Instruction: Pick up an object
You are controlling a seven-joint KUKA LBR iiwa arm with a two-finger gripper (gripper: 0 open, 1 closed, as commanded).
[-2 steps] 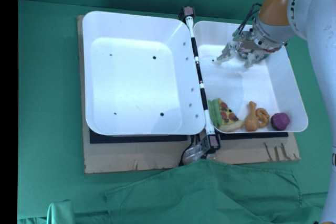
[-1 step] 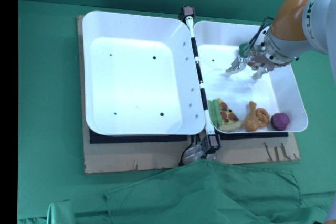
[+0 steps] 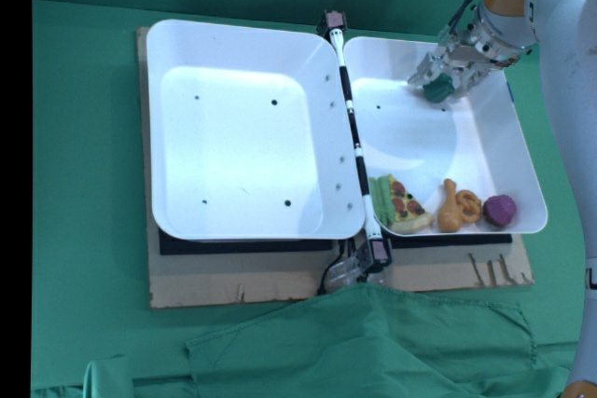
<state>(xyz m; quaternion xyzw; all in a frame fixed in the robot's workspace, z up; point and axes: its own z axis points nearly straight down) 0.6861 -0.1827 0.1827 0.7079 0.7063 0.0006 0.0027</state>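
Item 1. Grey two-finger gripper [image 3: 440, 85], on the grey arm with an orange band, reaching in from 3 o'clock. Position: over the far part of the right-hand shallow white plastic bin [image 3: 485, 140], toward its 12 o'clock edge. State: fingers closed narrowly around a small dark-green rounded object [image 3: 437, 91], which sits between the tips. Whether the object is off the bin floor cannot be told from this angle.

Item 2. Remaining stock, right bin, along the 6 o'clock wall: a flat toy pizza slice with red dots and green edge [image 3: 401, 203] at about 7 o'clock; an orange-brown pretzel-shaped toy [image 3: 458, 206] near 6 o'clock; a rounded purple toy [image 3: 499, 210] at 5 o'clock. All well apart from the gripper.

Item 3. Left-hand shallow white plastic bin [image 3: 247, 61], joined to the right one by a black-and-white bar.

Handling note (judgement): the step is securing and lifting the green object. A straight vertical rise, slow at first, suits a rounded piece held near the fingertips; it may squirt out if the hold is off-centre. Keep clear of the sloped wall at 12 o'clock.
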